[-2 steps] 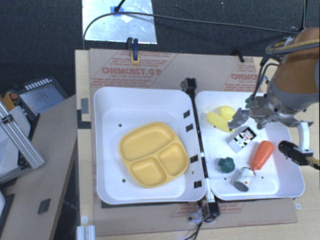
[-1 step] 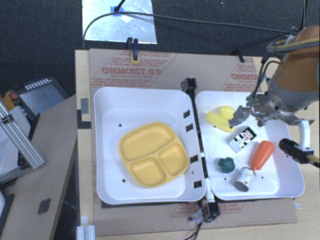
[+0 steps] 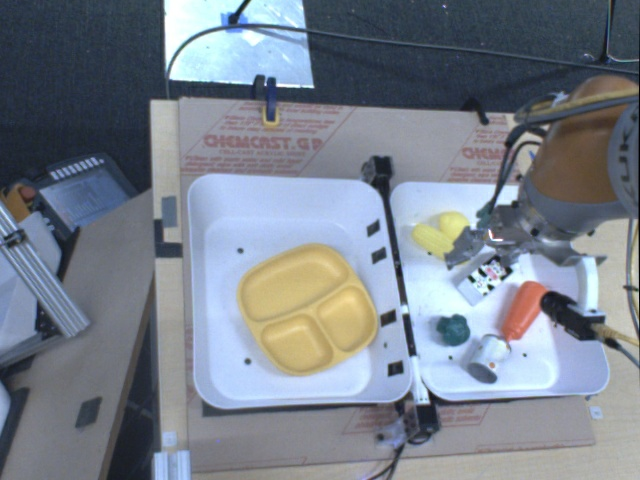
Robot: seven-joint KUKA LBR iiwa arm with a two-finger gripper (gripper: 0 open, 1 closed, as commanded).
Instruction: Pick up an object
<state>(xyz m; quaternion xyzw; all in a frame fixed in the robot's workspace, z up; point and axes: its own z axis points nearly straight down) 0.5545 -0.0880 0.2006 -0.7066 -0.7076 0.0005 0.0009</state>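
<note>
Even, bright overhead lighting; the white bins (image 3: 290, 193) show soft, short shadows. Strong glare on the metal sheet (image 3: 240, 28) at top. Focus slightly soft throughout; dark surround underexposed.

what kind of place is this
Probably a robotics lab bench for grasping trials: a robot arm reaches over two white bins of toy items, such as a yellow divided tray, with cables and cardboard underneath.

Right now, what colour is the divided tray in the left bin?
Yellow; the divided tray shows plainly in the camera view.
</note>
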